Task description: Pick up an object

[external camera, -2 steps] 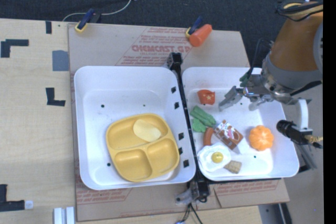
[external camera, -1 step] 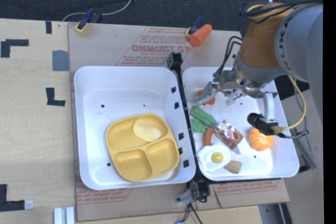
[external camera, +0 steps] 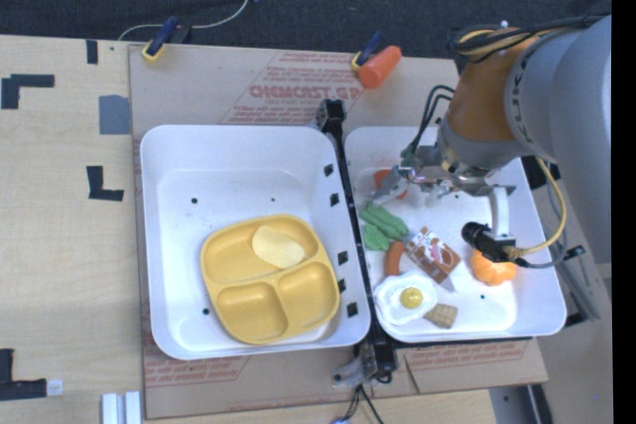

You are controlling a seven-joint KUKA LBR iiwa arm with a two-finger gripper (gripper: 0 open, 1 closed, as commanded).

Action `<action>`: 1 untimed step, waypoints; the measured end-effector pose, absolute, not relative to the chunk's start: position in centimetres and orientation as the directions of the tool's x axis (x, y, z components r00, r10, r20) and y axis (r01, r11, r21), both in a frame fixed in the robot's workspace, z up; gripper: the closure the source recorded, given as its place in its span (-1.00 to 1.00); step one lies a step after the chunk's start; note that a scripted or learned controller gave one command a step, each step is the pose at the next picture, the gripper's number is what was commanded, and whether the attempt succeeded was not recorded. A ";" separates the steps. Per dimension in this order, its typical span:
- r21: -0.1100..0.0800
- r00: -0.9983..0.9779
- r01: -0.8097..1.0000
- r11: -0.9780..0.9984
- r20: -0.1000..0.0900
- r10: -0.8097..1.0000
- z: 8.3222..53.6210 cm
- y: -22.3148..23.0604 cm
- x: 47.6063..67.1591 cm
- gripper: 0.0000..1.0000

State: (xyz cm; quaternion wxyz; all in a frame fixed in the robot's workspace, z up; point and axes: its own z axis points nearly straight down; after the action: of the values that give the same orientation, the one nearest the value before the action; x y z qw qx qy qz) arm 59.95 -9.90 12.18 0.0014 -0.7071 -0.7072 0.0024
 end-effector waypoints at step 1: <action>0.004 -0.001 1.000 0.001 0.000 1.000 8.5 -9.4 61.1 -1.00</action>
State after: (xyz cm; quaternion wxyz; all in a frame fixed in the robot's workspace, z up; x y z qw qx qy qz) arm 61.06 -9.45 8.47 -0.0016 -0.7068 -0.7074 -0.0013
